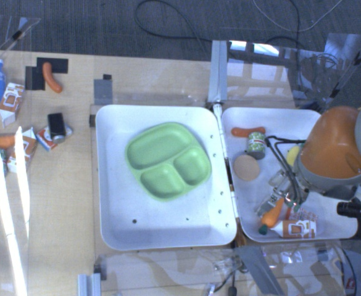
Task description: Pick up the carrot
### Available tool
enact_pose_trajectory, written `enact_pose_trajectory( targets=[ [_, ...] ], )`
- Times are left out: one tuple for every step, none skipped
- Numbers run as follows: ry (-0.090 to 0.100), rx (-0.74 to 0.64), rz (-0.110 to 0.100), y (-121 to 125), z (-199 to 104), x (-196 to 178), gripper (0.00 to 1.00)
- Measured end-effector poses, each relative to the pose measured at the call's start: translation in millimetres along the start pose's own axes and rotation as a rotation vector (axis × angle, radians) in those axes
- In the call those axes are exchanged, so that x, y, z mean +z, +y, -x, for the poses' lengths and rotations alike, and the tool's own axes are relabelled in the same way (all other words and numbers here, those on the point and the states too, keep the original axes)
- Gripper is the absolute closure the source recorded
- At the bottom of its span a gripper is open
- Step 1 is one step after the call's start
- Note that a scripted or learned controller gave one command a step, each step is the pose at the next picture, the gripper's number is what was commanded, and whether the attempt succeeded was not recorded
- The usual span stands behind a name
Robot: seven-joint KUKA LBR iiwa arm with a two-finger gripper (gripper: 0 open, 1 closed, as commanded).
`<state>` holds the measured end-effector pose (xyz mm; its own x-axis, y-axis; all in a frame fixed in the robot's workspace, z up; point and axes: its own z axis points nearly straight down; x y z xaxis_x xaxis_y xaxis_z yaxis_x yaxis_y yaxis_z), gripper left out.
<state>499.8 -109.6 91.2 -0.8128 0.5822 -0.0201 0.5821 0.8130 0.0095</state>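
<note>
Orange carrot (271, 214) is lying in right bin (328, 230) w/ gripper (281, 193) hovering right over it, prob lining up a grab; can't tell grip state.

Arm (337, 150) reached in from right, orange band up, wrist angled down-left; gripper (283, 197) hung low near right bin's front edge.

A smooth, matt plastic finish is shown by the green tray (168, 160), and the white bin (115, 227) beneath it looks faintly glossy. Left of that bin, pale matt wood is seen on the bench (63, 227). The carrot (271, 214) appears smooth, possibly plastic.
</note>
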Motion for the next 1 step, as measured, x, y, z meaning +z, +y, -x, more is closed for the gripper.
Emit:
enact_pose_trajectory(
  targets=[
    [0.001,0.0,0.004,3.1,0.5,-10.8,1.0]
  ],
)
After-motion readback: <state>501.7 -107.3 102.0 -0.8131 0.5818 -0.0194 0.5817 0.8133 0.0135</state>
